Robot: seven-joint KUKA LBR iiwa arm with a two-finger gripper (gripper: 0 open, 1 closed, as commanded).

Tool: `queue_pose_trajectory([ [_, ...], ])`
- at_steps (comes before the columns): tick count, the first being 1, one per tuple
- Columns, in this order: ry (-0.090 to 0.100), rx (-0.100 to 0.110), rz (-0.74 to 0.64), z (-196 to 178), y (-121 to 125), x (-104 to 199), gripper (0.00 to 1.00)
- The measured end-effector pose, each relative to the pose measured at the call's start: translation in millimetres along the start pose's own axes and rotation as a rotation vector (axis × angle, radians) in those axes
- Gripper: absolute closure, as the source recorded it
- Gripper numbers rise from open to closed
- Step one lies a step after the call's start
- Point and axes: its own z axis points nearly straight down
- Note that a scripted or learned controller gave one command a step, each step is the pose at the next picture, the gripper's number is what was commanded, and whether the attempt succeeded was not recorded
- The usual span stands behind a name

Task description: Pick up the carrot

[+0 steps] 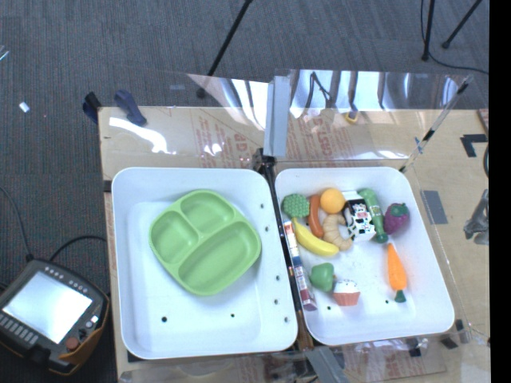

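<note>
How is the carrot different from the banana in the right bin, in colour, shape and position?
The carrot is orange with a green tip, while the banana is yellow. The carrot is straight and tapers; the banana is curved. The carrot lies alone near the right side of the bin, nearly along it, while the banana lies slanted against the cluster of other toy foods. Both lie flat in the same bin.

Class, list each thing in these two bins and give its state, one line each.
carrot: lying flat, apart, right bin
green plate: upright, left bin
banana: lying flat
cupcake: upright
gripper: at the right edge, off the bins
</note>
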Motion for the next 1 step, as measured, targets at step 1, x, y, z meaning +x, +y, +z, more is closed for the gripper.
queue_pose_trajectory([
  [1,0.000,0.010,-0.122,-72.4,-12.3,17.2,1.00],
])
